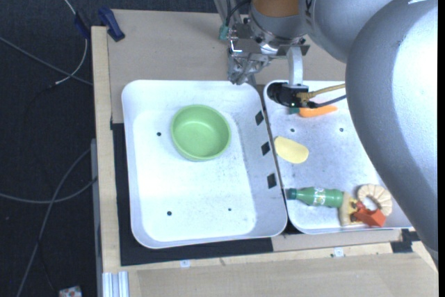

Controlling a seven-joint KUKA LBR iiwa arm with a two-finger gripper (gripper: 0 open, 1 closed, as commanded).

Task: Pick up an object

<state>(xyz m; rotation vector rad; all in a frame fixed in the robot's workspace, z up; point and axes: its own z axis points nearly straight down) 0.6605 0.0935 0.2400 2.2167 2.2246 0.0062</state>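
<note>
The gripper [241,73] hangs at the left bin's [139,149] far rim; its state cannot be told. A good pick would centre it over the green bowl's [201,132] rim before descending.

The bowl [201,132] sits alone in the left bin [149,219], toward its far half. In the right bin [327,139], a carrot [318,109] lies at the far end, a potato chip [291,150] nearer the middle beside the shared rim, and a bottle [317,197] lies on its side at the near end, with a toy pile [368,206] just to its right.
</note>
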